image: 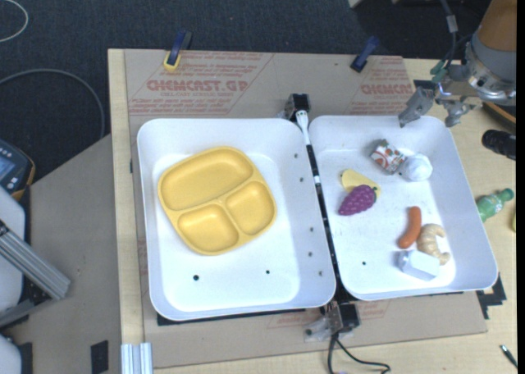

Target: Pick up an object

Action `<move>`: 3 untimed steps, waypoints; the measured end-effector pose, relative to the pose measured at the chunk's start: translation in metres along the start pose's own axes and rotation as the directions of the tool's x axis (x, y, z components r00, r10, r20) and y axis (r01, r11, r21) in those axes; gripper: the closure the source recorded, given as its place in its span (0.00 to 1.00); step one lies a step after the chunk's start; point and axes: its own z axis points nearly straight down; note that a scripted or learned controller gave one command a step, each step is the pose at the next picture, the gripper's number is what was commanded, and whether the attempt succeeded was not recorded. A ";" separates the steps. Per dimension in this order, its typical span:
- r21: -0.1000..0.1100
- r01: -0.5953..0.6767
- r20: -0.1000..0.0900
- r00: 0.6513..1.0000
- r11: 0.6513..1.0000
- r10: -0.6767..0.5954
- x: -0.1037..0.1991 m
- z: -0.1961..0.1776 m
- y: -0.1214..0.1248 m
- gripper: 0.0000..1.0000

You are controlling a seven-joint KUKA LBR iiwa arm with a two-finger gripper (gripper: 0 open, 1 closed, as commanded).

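Two shallow white plastic bins sit side by side on the cardboard-topped counter (246,77).

Left bin (156,266): holds one yellow three-compartment plastic tray (216,198), sitting toward the bin's upper-left. Nothing in the tray's compartments.

Right bin (459,175): all the small stuff is here.
- crumpled silver-and-red wrapper (385,156), upper middle, touching a white round ball (417,167) on its right
- yellow wedge like a cheese slice (356,178), just above and touching a purple toy grape bunch (358,199), left-centre of the bin
- orange-red toy sausage (409,227), upright-ish, lower right
- tan lumpy pastry-like toy (433,240) just beside the sausage on its right
- white rectangular block (419,265) right below those two, near the bin's front edge

Green bottle-like item (495,202) lies outside the right bin, on the counter at the right edge.

Claw (434,110): hangs over the right bin's back right corner, above its rim, well apart from every object. Two fingers spread apart, nothing between them. Nearest item is the wrapper/ball pair, below and left of the claw.
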 end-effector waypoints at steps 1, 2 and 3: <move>0.009 0.005 -0.004 1.000 1.000 -0.005 0.050 0.135 0.006 0.00; 0.004 0.004 -0.002 1.000 1.000 -0.004 0.096 0.136 -0.006 0.00; -0.001 0.001 0.000 1.000 1.000 -0.001 0.093 0.125 -0.005 1.00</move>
